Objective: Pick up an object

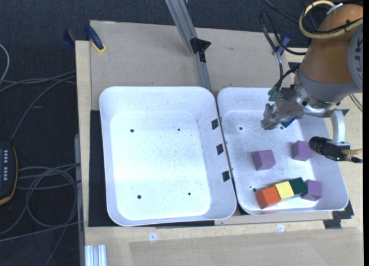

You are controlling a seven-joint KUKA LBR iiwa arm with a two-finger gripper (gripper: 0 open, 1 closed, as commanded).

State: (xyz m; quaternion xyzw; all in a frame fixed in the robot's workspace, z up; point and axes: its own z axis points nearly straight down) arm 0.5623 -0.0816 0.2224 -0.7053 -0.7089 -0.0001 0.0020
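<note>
Gripper (272, 122) sits over the upper part of the right shallow white bin (249, 104), fingers pointing down toward the bin floor. Can't tell from this angle if the fingers are apart or together; nothing visible between them. Grey arm with the orange band (331, 40) comes in from 2 o'clock.

Objects, all in the right bin:
- small purple cube (263, 159): at 6 o'clock from the gripper, near but apart, lying free on the floor.
- second purple cube (301, 150): at 4 o'clock from the gripper, close to the bin's right wall, just beside a black part of the arm's mount (324, 145).
- row of three blocks touching end to end, tilted: orange block (268, 196), yellow block (283, 190), green block (297, 186). At 5–6 o'clock from the gripper, well apart, near the front rim.
- third purple cube (314, 189): touching or just beside the green block's right end, front right corner.

Left shallow white bin (115, 104) at 9 o'clock, separated by black clips (219, 149) along the shared edge. Grey metal pole (182, 17) runs up at 11 o'clock. Cables (34, 172) on the dark floor far left.
</note>
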